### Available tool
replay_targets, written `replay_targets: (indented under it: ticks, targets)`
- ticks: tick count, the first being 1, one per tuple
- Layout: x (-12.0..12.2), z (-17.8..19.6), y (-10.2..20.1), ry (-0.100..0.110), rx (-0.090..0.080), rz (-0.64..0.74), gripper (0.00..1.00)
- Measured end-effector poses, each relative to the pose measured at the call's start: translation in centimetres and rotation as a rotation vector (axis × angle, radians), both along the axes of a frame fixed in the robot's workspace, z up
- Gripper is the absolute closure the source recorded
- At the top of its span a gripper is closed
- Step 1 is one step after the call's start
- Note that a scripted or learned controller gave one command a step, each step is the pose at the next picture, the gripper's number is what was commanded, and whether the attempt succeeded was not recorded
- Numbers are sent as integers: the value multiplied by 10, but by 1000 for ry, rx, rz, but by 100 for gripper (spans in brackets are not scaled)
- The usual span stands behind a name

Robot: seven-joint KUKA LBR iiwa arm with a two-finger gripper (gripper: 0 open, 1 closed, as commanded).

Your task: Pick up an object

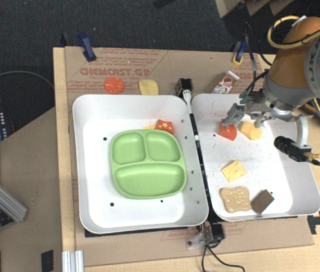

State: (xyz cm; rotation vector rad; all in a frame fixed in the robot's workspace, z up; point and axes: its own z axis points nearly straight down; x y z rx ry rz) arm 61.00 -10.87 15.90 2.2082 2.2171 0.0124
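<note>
Divided plate [147, 164] in left bin [92, 152]; perhaps five food pieces in right bin [302, 186].

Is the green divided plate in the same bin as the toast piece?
No. The green divided plate sits in the left bin, while the toast piece lies in the right bin.

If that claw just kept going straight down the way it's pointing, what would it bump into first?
Most likely the red toy piece in the right bin. The gripper hangs just above it, with a yellow piece close beside. Height is hard to judge from this slanted view.
</note>
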Motion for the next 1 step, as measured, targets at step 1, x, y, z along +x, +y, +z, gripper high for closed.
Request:
replay_targets:
  ticks: [1]
  targets:
    - [14,-79,-18,22,4,-4,0]
